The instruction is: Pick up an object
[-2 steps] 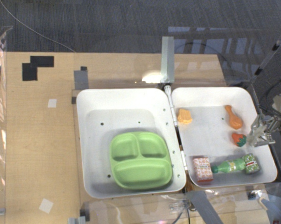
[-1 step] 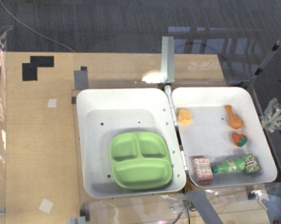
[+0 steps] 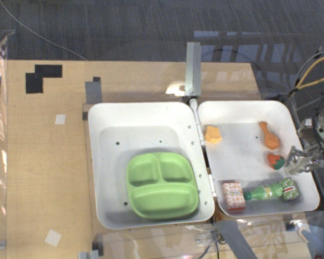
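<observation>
the wooden bench (image 3: 46, 174) carries two shallow white bins side by side. the left bin (image 3: 105, 128) holds a green divided plate (image 3: 162, 184), lying flat toward its near right part. the right bin (image 3: 242, 114) holds several small things: a yellow-orange piece (image 3: 212, 134) near its left wall, a pink-and-red box (image 3: 233, 195) at the near left corner, and a green bottle (image 3: 269, 191) lying on its side just beside that box. farther right lie an orange drumstick-shaped toy (image 3: 269, 136) and, nearer, a red strawberry-like toy (image 3: 275, 160). the gripper (image 3: 304, 160) sits at the bin's right rim, just beside the strawberry toy; whether its jaws are apart or together cannot be told.
</observation>
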Controlling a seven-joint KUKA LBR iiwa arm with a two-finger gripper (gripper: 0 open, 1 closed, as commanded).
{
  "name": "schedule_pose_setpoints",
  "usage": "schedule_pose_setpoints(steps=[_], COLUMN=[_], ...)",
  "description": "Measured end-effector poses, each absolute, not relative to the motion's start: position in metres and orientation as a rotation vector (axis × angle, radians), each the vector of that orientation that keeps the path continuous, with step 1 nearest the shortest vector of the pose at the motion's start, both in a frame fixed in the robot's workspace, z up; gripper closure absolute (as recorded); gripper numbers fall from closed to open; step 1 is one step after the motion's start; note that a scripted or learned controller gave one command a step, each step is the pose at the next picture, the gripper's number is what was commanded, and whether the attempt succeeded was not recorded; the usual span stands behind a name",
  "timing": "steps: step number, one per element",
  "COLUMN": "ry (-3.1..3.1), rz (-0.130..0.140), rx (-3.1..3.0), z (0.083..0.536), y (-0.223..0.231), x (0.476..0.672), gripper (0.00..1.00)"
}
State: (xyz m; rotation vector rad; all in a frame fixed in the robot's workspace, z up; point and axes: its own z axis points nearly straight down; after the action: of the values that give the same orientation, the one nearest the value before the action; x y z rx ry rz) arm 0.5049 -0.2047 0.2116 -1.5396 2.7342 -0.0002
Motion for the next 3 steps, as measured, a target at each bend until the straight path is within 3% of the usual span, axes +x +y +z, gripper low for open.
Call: schedule_pose_setpoints(steps=[1,2,3], ry=[2.431,2.887,3.116], rz=[-0.002,-0.019,-0.004], rx=[-1.985,-1.189,-0.303], z=[0.167,0.092,0.16], y=[-0.205,-0.152,-0.155], x=[0.488,0.496,0.513], gripper=[1.0,1.0,1.0])
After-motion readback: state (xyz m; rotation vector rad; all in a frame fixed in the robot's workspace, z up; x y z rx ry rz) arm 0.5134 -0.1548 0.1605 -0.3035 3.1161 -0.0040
